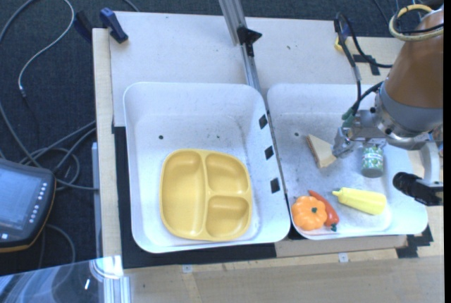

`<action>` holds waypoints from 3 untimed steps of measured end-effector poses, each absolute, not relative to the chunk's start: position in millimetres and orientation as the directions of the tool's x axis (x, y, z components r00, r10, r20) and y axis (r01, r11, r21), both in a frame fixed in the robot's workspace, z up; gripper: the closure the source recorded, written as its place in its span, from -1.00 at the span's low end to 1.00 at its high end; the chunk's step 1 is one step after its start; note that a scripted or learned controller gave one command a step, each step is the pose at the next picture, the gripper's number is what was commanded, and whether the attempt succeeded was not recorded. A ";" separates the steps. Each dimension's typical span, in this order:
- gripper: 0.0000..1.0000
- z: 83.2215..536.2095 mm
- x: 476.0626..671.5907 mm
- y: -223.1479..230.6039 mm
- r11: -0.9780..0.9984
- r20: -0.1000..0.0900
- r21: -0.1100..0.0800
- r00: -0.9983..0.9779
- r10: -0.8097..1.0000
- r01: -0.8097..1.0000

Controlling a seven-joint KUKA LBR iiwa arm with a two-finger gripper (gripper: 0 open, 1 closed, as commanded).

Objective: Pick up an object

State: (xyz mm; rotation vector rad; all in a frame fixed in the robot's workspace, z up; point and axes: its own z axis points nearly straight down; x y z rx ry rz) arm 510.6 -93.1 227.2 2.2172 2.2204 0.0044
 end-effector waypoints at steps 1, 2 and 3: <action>1.00 232.5 505.7 -45.1 0.006 0.003 -0.001 -0.006 1.000 1.000; 1.00 236.4 518.5 5.1 0.007 0.002 0.002 -0.007 1.000 1.000; 1.00 226.8 516.3 52.7 0.006 0.002 -0.004 -0.006 1.000 1.000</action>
